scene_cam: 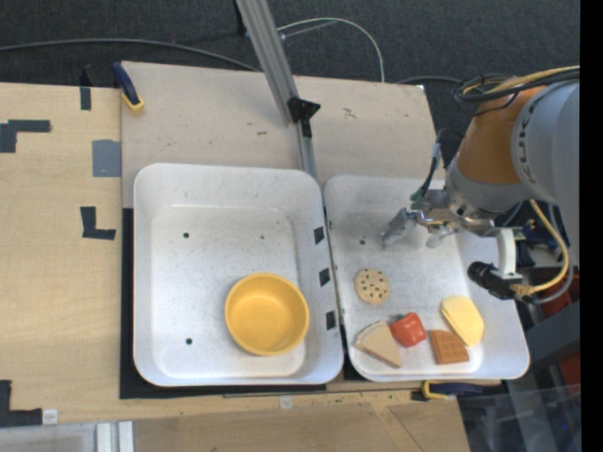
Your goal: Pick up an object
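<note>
Camera view, from above: the gripper (421,226) hangs over the upper half of the right bin (396,194), fingers spread and grasping nothing. The cookie (372,286), the nearest candidate, lies below and slightly left of the gripper, well apart from it; being round, it offers no preferred grasp axis. Farther below sit a tan wedge (380,345), a red piece (408,330), a waffle (449,347) and a yellow piece (463,319). The arm (513,153) enters from the gripper's right, wrist bent downward.

Round cookie (372,286) flat in right bin (490,365)
</note>
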`<state>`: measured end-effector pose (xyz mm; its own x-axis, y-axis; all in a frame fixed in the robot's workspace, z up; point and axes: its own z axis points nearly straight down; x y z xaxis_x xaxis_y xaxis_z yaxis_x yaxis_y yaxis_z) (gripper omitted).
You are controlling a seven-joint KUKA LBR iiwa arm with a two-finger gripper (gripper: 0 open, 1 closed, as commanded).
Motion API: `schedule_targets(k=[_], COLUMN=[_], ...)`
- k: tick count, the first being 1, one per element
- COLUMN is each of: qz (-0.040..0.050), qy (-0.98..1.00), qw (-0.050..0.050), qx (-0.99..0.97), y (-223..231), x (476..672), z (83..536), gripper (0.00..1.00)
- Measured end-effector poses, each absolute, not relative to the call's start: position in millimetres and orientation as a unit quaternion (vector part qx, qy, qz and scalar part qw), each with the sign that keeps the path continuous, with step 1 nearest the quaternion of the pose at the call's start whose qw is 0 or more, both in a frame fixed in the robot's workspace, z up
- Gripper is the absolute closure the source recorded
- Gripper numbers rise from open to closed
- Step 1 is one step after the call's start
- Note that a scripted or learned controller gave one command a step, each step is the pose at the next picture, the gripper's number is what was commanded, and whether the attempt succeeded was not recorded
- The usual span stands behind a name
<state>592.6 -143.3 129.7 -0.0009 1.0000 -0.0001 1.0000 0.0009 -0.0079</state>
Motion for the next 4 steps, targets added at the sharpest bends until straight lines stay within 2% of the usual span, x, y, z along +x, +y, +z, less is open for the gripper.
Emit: schedule_targets(k=[1, 2, 4], qz=[0.0007, 0.0006, -0.0017], qy=[-0.708, -0.708, -0.708], qw=[0.000, 0.001, -0.003], qx=[-0.706, -0.706, -0.706], y=[-143, -142, -138], x=[592.8, 592.7, 597.6], z=[88, 98, 224], gripper=[0.00, 1.00, 1.00])
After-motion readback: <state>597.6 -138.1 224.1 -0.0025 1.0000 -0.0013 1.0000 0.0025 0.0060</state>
